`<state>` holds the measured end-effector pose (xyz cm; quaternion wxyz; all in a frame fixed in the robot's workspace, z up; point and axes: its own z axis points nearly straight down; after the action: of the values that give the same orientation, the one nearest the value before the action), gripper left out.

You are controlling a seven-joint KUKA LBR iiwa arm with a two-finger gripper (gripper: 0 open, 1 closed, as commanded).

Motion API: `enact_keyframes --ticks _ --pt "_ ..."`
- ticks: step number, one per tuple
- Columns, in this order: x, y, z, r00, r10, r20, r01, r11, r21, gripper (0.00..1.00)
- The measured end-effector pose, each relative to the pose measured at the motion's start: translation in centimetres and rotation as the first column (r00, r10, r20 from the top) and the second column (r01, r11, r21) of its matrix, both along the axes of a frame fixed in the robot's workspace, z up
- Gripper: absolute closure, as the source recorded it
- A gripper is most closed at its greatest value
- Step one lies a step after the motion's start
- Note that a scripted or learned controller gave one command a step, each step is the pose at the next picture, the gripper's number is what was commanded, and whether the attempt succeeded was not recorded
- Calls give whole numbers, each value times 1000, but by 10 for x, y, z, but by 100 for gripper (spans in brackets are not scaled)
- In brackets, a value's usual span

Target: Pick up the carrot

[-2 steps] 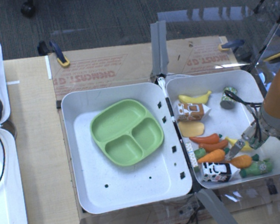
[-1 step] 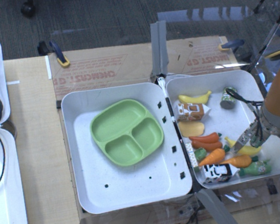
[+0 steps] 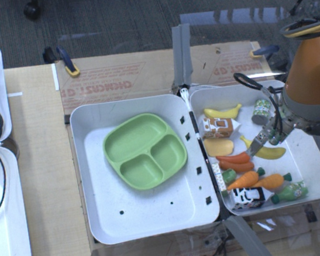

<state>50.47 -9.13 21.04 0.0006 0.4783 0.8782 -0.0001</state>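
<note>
Nearest the bench's front edge, in the right bin, lay a green bottle and a black-and-white carton, packed against the front wall. Just behind them lay the carrot, on its side with its green top pointing left, and a second carrot just beside it on the right. Both were wedged among other toys, which I judged left little room to come down around either one. Further back came a red pepper, then a yellow banana and the small brown milk carton.

My gripper hung low over that banana, near the carrot but apart from it, so I carried nothing; whether it was spread or closed I could not tell. Farthest left, the green divided plate lay in the other bin, well apart from my work.
</note>
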Motion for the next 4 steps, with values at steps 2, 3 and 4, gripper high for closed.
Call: enact_keyframes --ticks 2,3,4 --pt "-24 -57 -92 994 111 1 -111 994 0 0" --pt "-19 -58 -109 990 136 23 -136 991 -7 0" --pt "-19 -57 -101 991 135 22 -135 991 -7 100"
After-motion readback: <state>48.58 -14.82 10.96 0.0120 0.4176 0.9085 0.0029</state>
